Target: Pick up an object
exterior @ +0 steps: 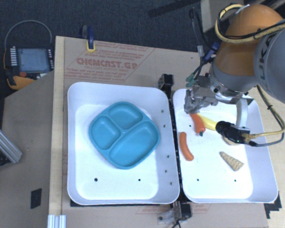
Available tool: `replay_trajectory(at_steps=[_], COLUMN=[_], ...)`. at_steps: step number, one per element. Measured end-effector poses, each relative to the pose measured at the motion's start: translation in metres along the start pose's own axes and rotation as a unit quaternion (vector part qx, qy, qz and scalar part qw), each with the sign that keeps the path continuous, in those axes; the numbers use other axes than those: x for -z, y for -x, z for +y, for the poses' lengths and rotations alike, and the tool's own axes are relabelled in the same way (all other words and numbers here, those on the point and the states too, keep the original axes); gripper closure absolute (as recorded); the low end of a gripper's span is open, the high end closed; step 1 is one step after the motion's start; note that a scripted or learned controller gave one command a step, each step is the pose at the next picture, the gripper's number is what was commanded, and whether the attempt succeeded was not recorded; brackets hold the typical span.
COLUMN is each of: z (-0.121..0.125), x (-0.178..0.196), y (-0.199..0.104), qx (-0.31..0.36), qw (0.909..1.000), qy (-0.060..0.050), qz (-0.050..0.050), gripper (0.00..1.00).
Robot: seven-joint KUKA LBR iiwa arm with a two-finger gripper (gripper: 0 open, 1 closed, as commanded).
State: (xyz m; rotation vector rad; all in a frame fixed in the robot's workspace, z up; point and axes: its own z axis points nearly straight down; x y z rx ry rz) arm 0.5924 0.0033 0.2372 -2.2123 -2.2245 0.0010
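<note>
My gripper [193, 106] hangs low over the back left part of the right bin [255, 190], under the orange band of the arm. Just in front of it lies a small orange carrot [198, 124], its top end touching or hidden by the gripper. A yellow banana-like piece [210, 123] lies against the carrot's right side. A red sausage [186, 146] lies nearer the front, close to the bin's left wall. A tan cone-shaped wedge [231, 161] rests towards the right middle of the bin.
The left bin [77, 180] holds a blue divided plate [125, 134] in its middle. A black part on a yellow cable [232, 132] hangs from the arm over the right bin, just right of the banana piece. A black clamp [165, 82] stands at the back between the bins.
</note>
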Motion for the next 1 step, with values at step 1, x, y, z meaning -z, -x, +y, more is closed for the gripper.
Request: replay_trajectory(at_steps=[1], z=[0.0143], x=[-0.0123], y=[-0.0548], qx=[0.0], qw=[1.0], qy=[0.002], qz=[0.0], gripper=[1.0])
